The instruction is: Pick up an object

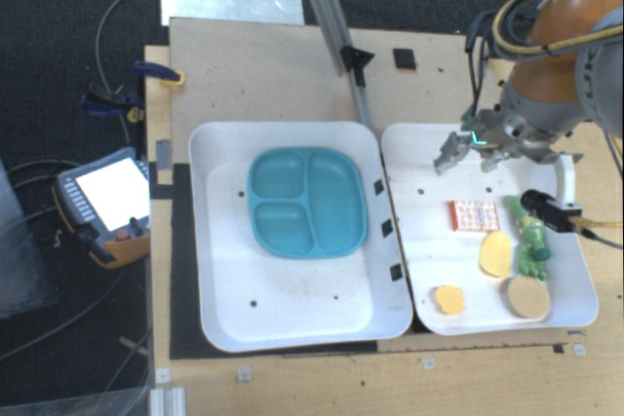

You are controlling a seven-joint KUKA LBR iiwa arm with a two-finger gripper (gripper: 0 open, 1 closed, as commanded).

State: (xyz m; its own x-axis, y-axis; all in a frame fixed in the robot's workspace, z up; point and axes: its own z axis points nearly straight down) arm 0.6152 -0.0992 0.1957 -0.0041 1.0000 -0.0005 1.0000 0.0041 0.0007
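Right now we are seeing the gripper [468,159] hanging over the upper part of the right bin [409,209], its two fingers standing apart and gripping nothing. Just below it in the view, a red-and-white packet [475,215] is lying flat on the bin floor, apart from the fingers. Below that a yellow piece [495,254] is resting, with a green item [532,244] just beside it toward the bin's right wall. Nearer the lower edge we are finding a tan round piece [527,297] and, apart to its left, a small orange-yellow piece [448,299]. Across the divide, the left bin [224,287] is holding a teal divided plate [308,202], lying flat near its middle.
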